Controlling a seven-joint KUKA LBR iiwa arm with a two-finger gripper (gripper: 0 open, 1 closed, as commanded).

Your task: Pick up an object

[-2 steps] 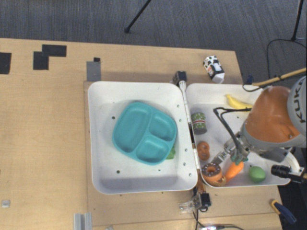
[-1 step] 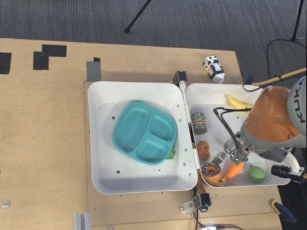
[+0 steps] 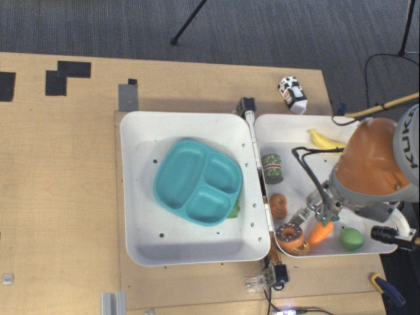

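gripper [image 3: 314, 216]: low in right bin [image 3: 295, 131], finger state — can't tell.
risk: toy carrot [image 3: 320, 233] and donut [image 3: 289, 236] crowd it; could nudge rather than grab.

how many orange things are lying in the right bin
3: a carrot by the end effector, a doughnut-like ring at the front left corner, and a small orange piece just behind that ring. The arm may hide others.

Cow-patterned toy [image 3: 293, 94] on bench [image 3: 59, 195], black tripod leg [image 3: 197, 12] on carpet [image 3: 295, 18]
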